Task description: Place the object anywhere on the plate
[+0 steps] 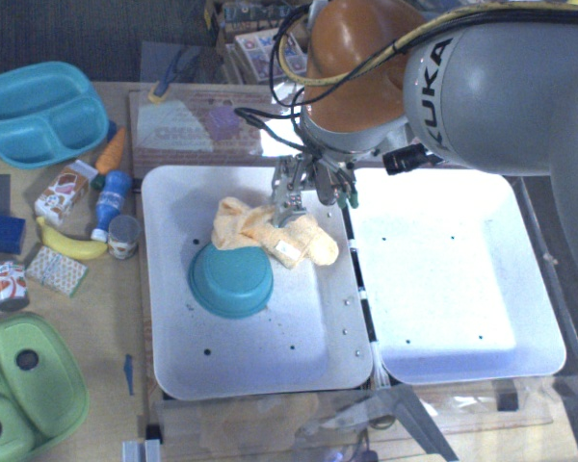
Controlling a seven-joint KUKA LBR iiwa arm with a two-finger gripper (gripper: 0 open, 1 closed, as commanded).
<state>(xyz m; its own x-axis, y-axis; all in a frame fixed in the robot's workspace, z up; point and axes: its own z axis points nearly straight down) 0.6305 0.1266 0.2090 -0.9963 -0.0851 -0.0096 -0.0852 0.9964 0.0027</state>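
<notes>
A pale yellow cloth (270, 234) with a white tag lies crumpled in the left bin (318, 340), in its upper middle. My gripper (294, 205) hangs right over the cloth's upper right part, its tips down at the fabric or touching it. A round teal plate (232, 279) sits just below and left of the cloth, and the cloth's lower edge touches its rim. The grey arm with its orange band (352, 56) reaches in from the upper right and hides the bin's back edge.
The right bin (453, 277) lies beside the left one. On the bench to the left are a teal divided tray (43, 114), a banana (69, 241), a small can (123, 236), a blue bottle (109, 200), snack packets and a green tray (24, 383).
</notes>
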